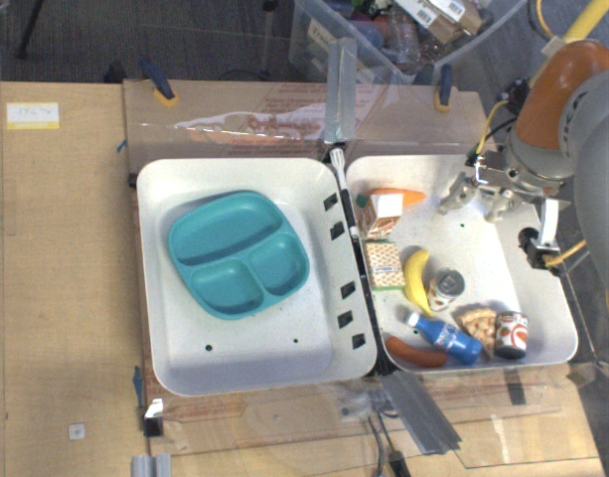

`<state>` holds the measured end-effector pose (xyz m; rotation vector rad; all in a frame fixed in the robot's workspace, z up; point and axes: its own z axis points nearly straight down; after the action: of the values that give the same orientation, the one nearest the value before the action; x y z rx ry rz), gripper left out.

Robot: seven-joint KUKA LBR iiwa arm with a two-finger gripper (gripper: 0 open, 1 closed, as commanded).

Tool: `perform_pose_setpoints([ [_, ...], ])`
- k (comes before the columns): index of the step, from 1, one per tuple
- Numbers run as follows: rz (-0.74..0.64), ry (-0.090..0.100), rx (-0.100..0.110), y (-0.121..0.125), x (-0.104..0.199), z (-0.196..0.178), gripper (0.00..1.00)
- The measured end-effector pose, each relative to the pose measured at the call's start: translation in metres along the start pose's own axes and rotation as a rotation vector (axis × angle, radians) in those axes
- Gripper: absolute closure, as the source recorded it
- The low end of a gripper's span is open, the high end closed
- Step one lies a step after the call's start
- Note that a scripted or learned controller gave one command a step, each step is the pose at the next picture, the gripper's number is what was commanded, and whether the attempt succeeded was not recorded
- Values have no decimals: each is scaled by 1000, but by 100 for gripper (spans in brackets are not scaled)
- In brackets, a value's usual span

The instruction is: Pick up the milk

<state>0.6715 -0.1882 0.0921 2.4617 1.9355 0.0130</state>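
- Leftmost, a teal tray (pixel 239 253) lies in the left bin (pixel 155 266).
- Right of it, the milk (pixel 385 212) sits at the right bin's (pixel 552 311) top-left corner.
- Further right of the milk, the gripper (pixel 478 197) hovers, fingers apart, holding nothing.

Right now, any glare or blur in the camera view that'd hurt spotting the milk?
Camera view: soft overall, small labels unreadable; glare on the clear sheet behind the bins; right bin evenly lit with mild shadows; milk carton small but distinct; claw slightly blurred.
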Motion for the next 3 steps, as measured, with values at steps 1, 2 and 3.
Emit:
perform_pose_setpoints([
  [1, 281, -4, 9, -23, 83, 1, 0],
  [2, 161, -1, 13, -172, 0, -49, 0],
  [3, 99, 26, 9, -180, -20, -6, 0],
])
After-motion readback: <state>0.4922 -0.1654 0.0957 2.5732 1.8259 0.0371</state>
